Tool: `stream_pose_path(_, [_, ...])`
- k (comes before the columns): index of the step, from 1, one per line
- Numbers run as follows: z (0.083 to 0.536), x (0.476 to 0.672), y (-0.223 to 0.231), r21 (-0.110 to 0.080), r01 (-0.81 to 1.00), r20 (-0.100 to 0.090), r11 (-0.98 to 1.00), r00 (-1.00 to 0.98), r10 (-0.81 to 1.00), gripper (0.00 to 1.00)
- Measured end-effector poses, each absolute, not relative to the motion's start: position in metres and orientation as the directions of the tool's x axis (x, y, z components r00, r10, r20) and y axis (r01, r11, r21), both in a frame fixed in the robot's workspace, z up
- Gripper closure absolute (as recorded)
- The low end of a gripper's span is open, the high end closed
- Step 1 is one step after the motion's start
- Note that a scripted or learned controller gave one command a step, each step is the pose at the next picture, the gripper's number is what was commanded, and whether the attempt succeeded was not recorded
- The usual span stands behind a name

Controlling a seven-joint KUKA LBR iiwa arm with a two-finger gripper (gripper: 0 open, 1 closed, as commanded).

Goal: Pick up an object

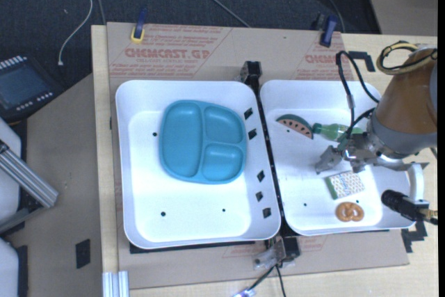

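The right bin (306,215) holds a watermelon-slice toy (295,126), a green object (331,129), a white patterned square piece (346,183) and a brown pretzel (349,211). My gripper (339,160) hangs over the middle of this bin, just above and left of the patterned piece and below the green object. Its grey fingers (325,163) stand open with nothing between them. The arm's body hides the bin's right side.
The left bin (139,205) holds a blue divided plate (203,141). A black ridge with clips (261,170) runs between the two bins. Cables loop over the arm at the upper right (354,87).
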State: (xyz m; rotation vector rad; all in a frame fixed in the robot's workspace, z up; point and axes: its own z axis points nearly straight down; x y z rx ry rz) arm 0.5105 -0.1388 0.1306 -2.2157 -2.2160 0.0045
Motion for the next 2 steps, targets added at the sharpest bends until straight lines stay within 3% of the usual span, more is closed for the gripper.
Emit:
stream_pose_path(1, [0.086, 0.512, -0.140, 0.005, 1.000, -0.004, -0.001, 0.001, 1.000, 0.00])
stream_pose_path(2, [0.101, 0.515, -0.142, 0.015, 1.000, -0.008, -0.003, 0.003, 1.000, 1.00])
